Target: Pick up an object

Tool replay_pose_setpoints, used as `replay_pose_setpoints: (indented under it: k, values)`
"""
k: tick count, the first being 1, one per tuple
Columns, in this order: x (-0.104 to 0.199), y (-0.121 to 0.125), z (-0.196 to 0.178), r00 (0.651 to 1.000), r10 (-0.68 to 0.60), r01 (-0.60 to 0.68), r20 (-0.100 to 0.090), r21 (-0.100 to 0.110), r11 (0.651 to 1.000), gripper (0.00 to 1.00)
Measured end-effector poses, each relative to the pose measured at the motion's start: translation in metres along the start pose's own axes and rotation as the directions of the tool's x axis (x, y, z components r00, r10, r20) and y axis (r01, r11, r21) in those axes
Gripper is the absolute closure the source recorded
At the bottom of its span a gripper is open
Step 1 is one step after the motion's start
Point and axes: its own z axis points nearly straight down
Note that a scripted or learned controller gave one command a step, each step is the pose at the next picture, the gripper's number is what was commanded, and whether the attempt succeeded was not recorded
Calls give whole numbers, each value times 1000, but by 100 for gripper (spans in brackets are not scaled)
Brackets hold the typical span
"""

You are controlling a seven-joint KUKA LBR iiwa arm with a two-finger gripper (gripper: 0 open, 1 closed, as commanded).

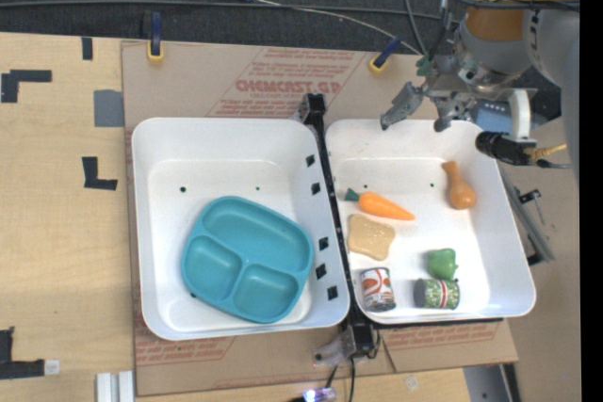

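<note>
1. Take the right bin (513, 292) as your landmark. Nearest its front rim, two cans stand close together: a red-and-white can (378, 288) at the front left and a green-labelled can (437, 294) just to its right. Bare white floor lies to the right of the green can, up to the bin's right wall.
2. Just behind the green can sits a green pepper-like piece (441, 262), touching or nearly touching it.
3. In the bin's left half, behind the red-and-white can, a tan slice of bread (370, 236) lies flat, close to the divider between the two bins.
4. Behind the bread, an orange carrot (384, 205) with a green stem end lies slanted, its stem towards the divider. It is near the bread; you cannot tell whether they touch.
5. At the bin's right side a tan, pear-shaped piece (459, 187) lies alone, with open floor all around it.
6. The back third of the bin's floor is bare, the widest free room inside it.
7. Over the bin's back rim hangs the tool (419, 113), its two dark fingers (398, 109) spread apart with nothing between them, clear of every object.
8. Left of the right bin, the left bin (151, 155) carries a teal divided plate (247, 257) towards its front.
9. Both bins rest on a cardboard sheet (273, 80) on the counter (57, 202).
</note>
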Motion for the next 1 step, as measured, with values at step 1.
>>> replay_pose_setpoints:
  k: [1]
  values:
    - [0, 2, -7, 1000, -3, 3, 1, -10, 1000, 0]
